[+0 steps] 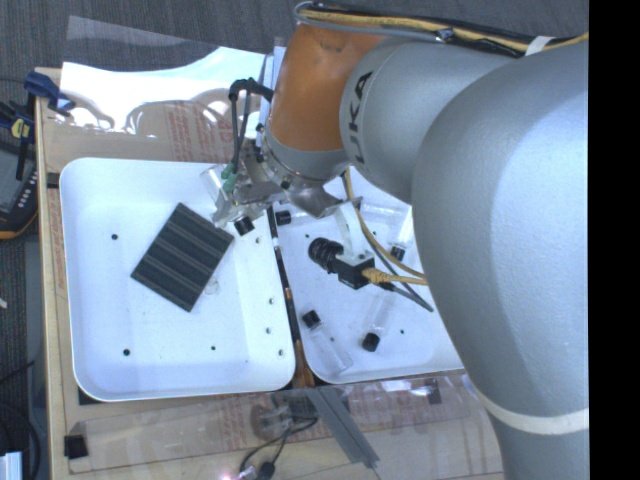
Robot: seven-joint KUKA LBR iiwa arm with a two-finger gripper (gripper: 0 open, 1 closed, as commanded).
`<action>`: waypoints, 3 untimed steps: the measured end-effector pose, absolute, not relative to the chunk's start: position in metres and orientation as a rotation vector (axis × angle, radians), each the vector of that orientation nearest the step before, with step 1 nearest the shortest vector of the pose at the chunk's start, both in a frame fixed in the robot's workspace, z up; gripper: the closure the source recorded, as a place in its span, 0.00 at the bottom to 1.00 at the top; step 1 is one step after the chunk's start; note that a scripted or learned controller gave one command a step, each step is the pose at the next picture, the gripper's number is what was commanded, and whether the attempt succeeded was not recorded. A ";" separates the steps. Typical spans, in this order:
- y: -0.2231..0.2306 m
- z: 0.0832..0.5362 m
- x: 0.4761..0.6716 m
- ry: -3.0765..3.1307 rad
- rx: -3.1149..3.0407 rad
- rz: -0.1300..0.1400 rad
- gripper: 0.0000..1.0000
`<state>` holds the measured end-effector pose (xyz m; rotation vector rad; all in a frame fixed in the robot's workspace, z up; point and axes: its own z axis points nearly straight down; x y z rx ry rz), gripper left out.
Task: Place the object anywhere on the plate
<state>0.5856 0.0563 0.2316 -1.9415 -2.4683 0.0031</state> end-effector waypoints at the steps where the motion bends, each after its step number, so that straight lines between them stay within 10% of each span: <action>1: 0.100 0.222 0.519 -2.443 -1.969 0.007 1.00; 2: 0.110 0.350 0.582 -2.053 -2.376 0.003 1.00; 3: 0.220 0.242 0.506 -2.127 -2.307 0.011 1.00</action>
